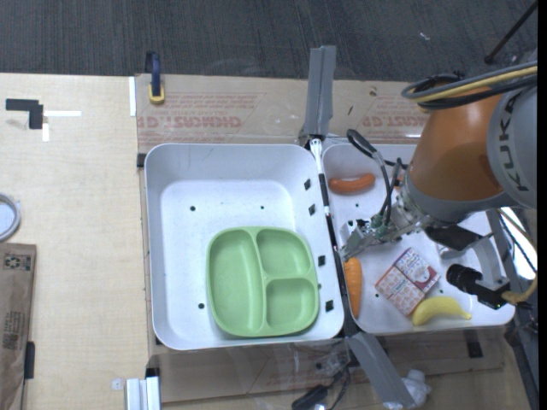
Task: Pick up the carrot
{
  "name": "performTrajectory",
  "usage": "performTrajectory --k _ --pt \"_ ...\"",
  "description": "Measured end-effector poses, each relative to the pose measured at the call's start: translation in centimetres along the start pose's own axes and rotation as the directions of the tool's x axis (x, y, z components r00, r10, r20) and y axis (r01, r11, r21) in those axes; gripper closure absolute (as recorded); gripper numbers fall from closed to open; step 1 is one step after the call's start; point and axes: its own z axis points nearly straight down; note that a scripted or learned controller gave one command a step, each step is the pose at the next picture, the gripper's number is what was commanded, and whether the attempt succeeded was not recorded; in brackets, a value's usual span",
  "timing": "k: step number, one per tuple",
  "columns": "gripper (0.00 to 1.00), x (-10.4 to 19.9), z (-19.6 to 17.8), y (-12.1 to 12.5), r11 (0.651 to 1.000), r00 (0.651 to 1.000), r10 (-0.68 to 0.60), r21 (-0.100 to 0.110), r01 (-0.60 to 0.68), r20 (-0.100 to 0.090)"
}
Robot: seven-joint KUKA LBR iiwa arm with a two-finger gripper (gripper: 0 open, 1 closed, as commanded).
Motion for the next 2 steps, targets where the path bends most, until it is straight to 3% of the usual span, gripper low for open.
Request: performTrajectory --k 1,2 --pt "0.00 1.7 0.0 -2.0 0.990 0.990 -0.144 0.001 0.144 -0.001" --pt "0.00 -2.7 0.1 -3.5 0.885 0.885 0.465 0.002 -0.465 0.001"
